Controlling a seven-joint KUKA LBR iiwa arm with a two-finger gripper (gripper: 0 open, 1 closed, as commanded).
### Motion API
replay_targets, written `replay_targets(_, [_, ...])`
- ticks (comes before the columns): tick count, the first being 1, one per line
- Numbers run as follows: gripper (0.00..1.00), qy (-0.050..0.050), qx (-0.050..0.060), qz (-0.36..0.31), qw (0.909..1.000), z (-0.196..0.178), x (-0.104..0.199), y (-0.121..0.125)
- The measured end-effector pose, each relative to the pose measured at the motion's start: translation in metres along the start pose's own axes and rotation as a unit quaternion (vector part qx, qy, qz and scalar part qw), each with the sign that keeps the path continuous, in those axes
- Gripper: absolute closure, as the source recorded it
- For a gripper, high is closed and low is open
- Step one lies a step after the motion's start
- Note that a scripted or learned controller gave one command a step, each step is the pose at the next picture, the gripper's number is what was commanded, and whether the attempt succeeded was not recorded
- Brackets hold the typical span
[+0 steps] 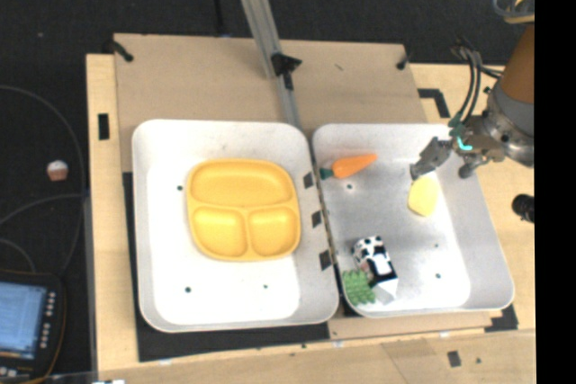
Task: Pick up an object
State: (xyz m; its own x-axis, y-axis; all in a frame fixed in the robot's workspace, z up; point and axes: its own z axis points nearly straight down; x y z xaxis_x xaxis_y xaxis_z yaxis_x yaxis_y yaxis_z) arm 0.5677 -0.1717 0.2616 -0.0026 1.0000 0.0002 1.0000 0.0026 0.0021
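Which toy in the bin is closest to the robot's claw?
The yellow lemon. It lies just below the end effector, near the right bin's far side. The carrot lies farther left, and the cow toy sits down by the front corner.

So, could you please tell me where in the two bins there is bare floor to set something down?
Left bin: a bare strip rings the yellow divided plate, widest along the near edge. Right bin: open floor in the middle and near right, between the lemon and the black-and-white toy. Crowded spots: its near left corner, and the far side by the carrot and gripper.
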Motion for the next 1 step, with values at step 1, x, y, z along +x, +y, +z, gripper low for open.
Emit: replay_targets(1, [0.00,-0.001,0.003,0.001,1.0000,0.0532,0.0059,-0.0080])
